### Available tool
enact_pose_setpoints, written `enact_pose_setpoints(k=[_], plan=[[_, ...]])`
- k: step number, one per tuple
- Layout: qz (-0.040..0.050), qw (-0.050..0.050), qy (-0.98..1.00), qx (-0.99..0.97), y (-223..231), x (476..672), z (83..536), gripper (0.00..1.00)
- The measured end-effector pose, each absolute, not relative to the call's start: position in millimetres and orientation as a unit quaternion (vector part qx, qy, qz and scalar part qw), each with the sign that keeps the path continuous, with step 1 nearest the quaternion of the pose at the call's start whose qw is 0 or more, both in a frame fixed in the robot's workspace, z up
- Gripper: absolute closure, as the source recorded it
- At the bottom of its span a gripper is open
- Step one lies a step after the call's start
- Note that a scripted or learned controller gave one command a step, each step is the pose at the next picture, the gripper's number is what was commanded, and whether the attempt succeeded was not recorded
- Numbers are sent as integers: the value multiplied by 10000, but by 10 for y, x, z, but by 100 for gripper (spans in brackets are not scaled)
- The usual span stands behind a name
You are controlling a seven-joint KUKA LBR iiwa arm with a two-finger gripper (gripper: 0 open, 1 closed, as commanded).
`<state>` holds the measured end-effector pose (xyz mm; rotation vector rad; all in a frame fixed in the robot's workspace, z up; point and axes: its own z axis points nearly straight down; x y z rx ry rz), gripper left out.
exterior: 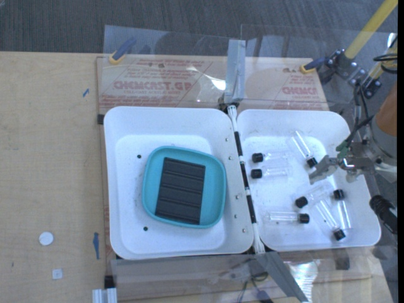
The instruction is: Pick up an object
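Several clear vials with black caps lie scattered in the right bin [278, 125]. One vial [273, 158] and another vial [274, 170] lie near the bin's left wall. A third vial [301, 145] lies slanted toward the back. More of them, such as the vial [285, 217] near the front, lie further forward. My gripper [334, 167] is low over the right side of this bin, beside the slanted vial's cap [311, 163] and above a vial [317, 193]. I see nothing clearly held in it.
The left bin [120, 131] holds a teal tray [151, 169] with a black ribbed block [182, 190] on it. A clear plastic sheet [170, 81] and blue-and-yellow clamps stand behind the bins. Cables and a yellow bar [372, 24] crowd the right edge.
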<state>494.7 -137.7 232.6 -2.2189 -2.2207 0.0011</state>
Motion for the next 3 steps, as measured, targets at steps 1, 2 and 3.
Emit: enact_pose_setpoints(k=[1,2,3], plan=[[-11,35,-6914,-7224,-2131,5614,1130,0],[-19,-20,-7145,-6996,-2030,6293,875,0],[-70,7,-7344,-6787,-2125,6051,895,0]])
